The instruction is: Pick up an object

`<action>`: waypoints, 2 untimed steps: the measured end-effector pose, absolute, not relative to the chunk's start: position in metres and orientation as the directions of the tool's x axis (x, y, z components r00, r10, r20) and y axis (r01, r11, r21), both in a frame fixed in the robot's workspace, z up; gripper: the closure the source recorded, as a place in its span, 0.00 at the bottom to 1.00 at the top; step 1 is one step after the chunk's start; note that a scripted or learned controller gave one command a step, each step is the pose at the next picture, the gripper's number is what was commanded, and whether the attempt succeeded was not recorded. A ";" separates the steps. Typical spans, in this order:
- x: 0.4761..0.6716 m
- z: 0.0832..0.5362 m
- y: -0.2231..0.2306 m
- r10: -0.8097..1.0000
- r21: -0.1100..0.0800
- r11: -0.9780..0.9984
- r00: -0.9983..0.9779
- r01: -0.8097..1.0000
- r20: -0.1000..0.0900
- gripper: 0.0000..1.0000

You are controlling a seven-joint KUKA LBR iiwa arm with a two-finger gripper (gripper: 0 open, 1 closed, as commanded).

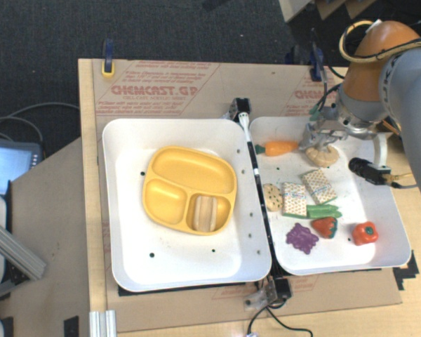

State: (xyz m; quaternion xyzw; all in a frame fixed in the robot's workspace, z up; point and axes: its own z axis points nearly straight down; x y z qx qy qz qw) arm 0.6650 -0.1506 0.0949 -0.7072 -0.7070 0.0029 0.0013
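Observation:
My gripper (320, 140) hangs low over the back of the right bin (386, 255), reaching in from the right. Directly under it lies a round tan biscuit-like piece (324, 157), touching or nearly touching it. An orange carrot (279, 147) lies just to its left. Nearer the front lie a speckled cookie (272, 196), two patterned crackers (295, 199) (318, 184), a green bean pod (316, 210), a red strawberry (325, 227), purple grapes (302, 237) and a red tomato (365, 234).
The left bin (126, 244) holds a yellow divided plate (189, 188) with a pale bread-like piece (205, 213) in its front right compartment. A black ridge (256, 177) divides the two bins. Brown cardboard (161, 86) lies behind them.

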 end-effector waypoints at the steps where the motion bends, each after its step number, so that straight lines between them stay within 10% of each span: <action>1: 0.590 0.161 -0.127 1.000 -0.001 -0.001 0.001 1.000 0.002 1.00; 2: 0.562 0.188 -0.085 1.000 -0.003 0.003 -0.003 1.000 0.003 1.00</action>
